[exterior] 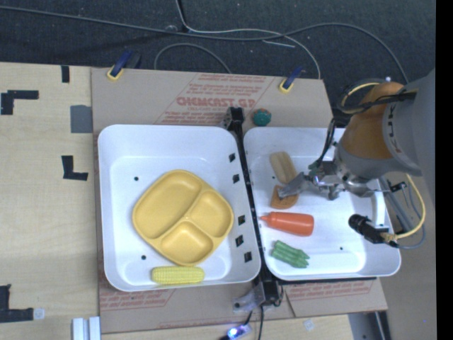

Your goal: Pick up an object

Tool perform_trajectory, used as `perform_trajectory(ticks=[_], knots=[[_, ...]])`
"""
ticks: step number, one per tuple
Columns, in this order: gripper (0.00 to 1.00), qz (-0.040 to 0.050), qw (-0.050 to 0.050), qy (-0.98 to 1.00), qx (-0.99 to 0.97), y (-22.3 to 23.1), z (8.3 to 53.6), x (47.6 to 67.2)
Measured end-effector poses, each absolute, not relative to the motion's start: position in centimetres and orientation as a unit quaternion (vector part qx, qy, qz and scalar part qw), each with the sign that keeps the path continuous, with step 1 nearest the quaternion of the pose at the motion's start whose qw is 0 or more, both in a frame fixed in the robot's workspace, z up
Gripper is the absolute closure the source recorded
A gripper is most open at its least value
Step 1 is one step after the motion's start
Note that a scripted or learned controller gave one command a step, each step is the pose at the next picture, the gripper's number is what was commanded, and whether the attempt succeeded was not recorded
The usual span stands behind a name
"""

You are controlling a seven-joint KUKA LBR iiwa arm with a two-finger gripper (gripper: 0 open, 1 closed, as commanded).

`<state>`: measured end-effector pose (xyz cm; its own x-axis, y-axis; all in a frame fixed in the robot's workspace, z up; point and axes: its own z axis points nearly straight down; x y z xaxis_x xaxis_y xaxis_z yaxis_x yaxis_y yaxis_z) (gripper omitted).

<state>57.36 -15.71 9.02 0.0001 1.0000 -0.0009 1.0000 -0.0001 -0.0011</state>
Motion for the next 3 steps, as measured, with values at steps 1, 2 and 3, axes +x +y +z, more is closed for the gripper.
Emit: perform_trajectory(ticks=[1,2,3], knots=[[1.0,-0.0036,0.0,-0.708,-0.706,-15.5,10.6,57.7],[1.0,-0.0004,-0.001,-0.708,-0.707,-15.2,16.6,57.1],[1.0,-0.0006,-0.002,-0.708,-0.707,-15.2,21.8,57.1]])
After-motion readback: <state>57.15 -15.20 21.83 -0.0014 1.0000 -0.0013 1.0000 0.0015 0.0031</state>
